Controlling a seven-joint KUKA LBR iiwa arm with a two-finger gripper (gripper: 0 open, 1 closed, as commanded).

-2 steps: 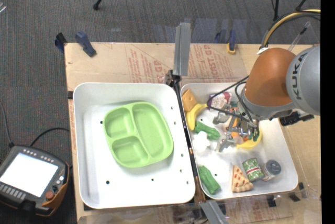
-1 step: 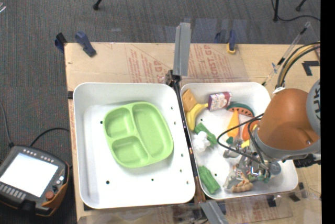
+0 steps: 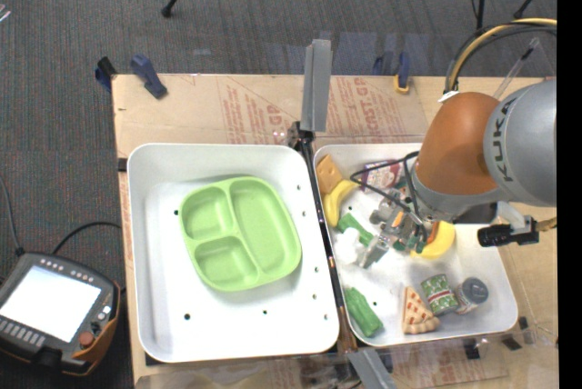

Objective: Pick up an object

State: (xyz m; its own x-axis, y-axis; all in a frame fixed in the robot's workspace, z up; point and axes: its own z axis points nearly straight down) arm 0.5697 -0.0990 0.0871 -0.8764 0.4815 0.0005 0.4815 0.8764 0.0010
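My gripper [image 3: 386,238] hangs low over the middle of the right bin [image 3: 496,274], below the orange wrist band. It sits among toy foods: a white piece [image 3: 348,244] and a small green piece [image 3: 356,228] just to its left, and a yellow round piece [image 3: 442,240] just to its right. A yellow banana [image 3: 338,197] and a brown wedge [image 3: 327,171] lie at the bin's far left. A green vegetable [image 3: 364,313], a pizza slice [image 3: 416,311], a red-green can [image 3: 439,294] and a grey tin [image 3: 473,291] lie along the near side. Nothing is visibly held.
The left bin [image 3: 155,196] holds a light green divided plate [image 3: 241,231]. A grey post [image 3: 316,96] stands behind the gap between the bins. Cables loop from the wrist over the right bin's far part. A teach pendant [image 3: 55,305] lies on the floor at left.
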